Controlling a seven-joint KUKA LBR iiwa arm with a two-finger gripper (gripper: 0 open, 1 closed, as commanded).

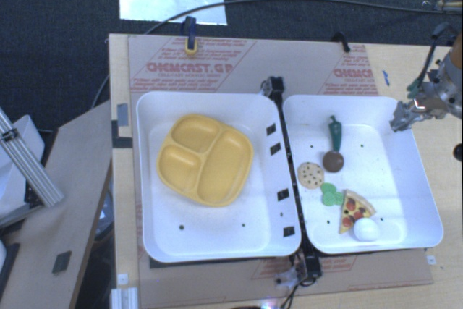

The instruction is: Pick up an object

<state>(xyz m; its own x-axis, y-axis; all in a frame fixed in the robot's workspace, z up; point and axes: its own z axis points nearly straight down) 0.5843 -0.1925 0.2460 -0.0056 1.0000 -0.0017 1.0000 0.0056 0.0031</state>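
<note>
Hovering at the right bin's (412,177) upper right rim, the gripper (405,116) is carrying nothing that can be seen.

2 white bins are sitting side by side on the tabletop (239,58), and the arm is reaching in from 3 o'clock, with the gripper hanging over the right bin's rim at about 2 o'clock; whether it is parted or closed is too small to tell. Inside the right bin, 6 small things are lying apart from the gripper: a green pepper (335,132) toward 12 o'clock, a brown round piece (333,161) just below it, a cookie (310,174) at 9 o'clock, a green piece (331,195) beside a pizza slice (355,209), and a white egg (366,230) at 6 o'clock touching the slice. In the left bin (217,242), a yellow divided plate (205,159) is resting near the centre.
</note>
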